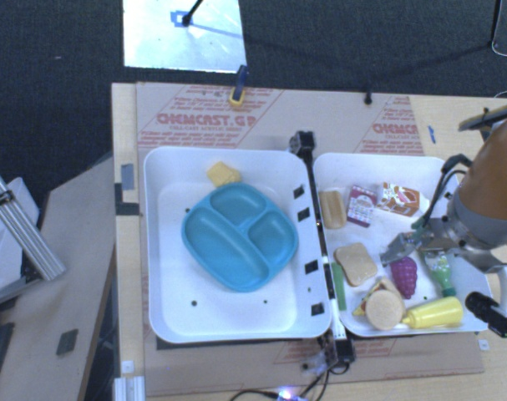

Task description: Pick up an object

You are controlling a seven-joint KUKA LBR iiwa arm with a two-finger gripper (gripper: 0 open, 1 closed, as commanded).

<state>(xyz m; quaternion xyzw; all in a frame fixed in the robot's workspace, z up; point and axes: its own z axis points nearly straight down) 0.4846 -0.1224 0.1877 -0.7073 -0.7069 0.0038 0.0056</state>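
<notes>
Gripper: the gripper point(401, 247) hangs low over the right bin point(337, 170), right above the purple grapes point(404, 276); I cannot tell from this angle how its fingers stand, and nothing shows held in it.
Likely target: the purple grapes, lying in the near half of the right bin, look like the closest candidate.
Handling: judged as a toy bunch, probably light, knobbly and somewhat slick; a grip across its narrower width seems safest, since the lumps could let it twist out.
Near row: a yellow squeeze bottle point(433, 312) lies on its side at the near rim, with a round bun point(384, 309) just beside it and close to the grapes.
Crowding: a green bottle point(441, 274) lies just to the right of the grapes, and a slice of bread point(357, 263) sits to their left; fingers coming down wide may strike either.
Divider side: a thin green stick point(338, 286) lies along the bin's left wall, out of the way.
Far row: a bread roll point(332, 208), a small pink packet point(361, 205) and a red-and-white packet point(401, 199) sit well apart from the grapes.
Left bin: the left bin point(178, 307) holds a blue divided plate point(238, 235) and, beyond it, a yellow block point(223, 173).
</notes>
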